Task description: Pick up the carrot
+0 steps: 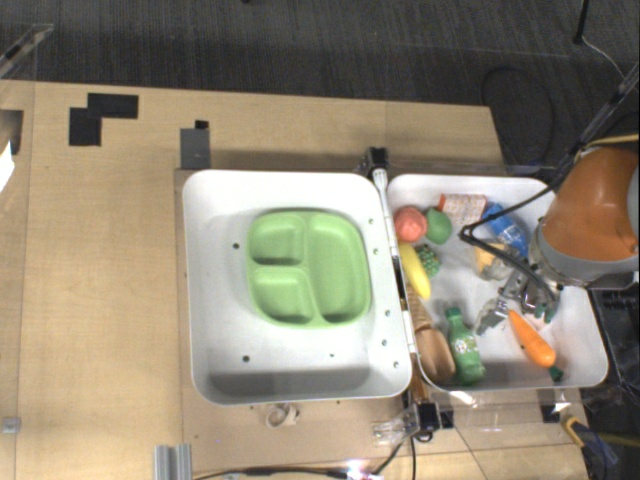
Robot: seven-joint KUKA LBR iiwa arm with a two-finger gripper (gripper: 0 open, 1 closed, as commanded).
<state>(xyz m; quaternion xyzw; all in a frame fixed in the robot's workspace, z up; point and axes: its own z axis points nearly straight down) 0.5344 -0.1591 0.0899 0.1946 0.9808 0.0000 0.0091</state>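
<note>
carrot (533, 341) beside gripper (512, 306) | gripper state unclear | green bottle (463, 346) near

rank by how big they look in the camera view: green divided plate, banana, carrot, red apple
1. green divided plate, by far the largest
2. banana
3. carrot, close to the banana in length, so that order is unsure
4. red apple, smallest

Arm (598, 218): cut off by right edge. Blue packet (505, 230): partly covered by cables, label illegible. Gripper (515, 303): finger spacing too small and blurred to be judged.
</note>
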